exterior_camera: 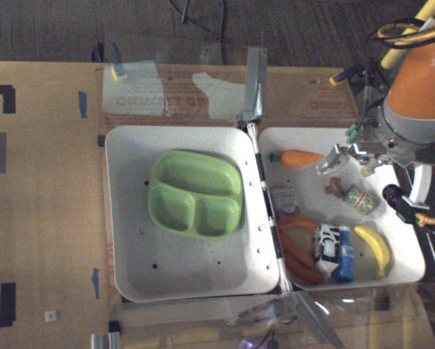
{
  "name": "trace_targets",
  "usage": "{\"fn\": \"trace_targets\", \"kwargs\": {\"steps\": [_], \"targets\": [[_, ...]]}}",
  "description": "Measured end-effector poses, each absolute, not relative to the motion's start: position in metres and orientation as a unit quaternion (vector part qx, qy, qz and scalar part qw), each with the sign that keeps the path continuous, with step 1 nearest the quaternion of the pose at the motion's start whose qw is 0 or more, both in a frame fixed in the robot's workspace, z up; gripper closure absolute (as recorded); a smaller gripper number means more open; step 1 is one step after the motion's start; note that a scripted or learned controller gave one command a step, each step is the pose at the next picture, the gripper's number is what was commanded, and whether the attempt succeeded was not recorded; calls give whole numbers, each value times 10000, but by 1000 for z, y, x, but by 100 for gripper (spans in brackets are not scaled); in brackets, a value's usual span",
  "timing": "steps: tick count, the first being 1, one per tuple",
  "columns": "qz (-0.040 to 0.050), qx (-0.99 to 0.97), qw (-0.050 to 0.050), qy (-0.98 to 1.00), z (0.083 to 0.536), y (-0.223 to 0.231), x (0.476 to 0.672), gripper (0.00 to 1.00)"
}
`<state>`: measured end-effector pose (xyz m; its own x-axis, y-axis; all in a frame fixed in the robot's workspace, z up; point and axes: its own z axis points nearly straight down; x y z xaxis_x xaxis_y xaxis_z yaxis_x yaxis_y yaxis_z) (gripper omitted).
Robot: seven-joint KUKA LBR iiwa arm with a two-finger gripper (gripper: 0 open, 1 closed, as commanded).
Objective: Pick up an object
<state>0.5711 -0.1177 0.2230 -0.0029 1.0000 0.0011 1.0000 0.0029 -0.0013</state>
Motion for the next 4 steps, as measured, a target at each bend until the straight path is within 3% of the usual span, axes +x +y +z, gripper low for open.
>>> {"fn": "trace_targets", "kwargs": {"steps": [1, 2, 3, 4], "targets": [[-2, -7356, -18, -6774, 287, -208, 582, 0], [-1, -7015, -4, -7126, 174, -181, 644, 0], [-22, -7013, -52, -7128, 101, -163, 667, 0], [-23, -7005, -54, -7136, 111, -161, 668, 100]]}}
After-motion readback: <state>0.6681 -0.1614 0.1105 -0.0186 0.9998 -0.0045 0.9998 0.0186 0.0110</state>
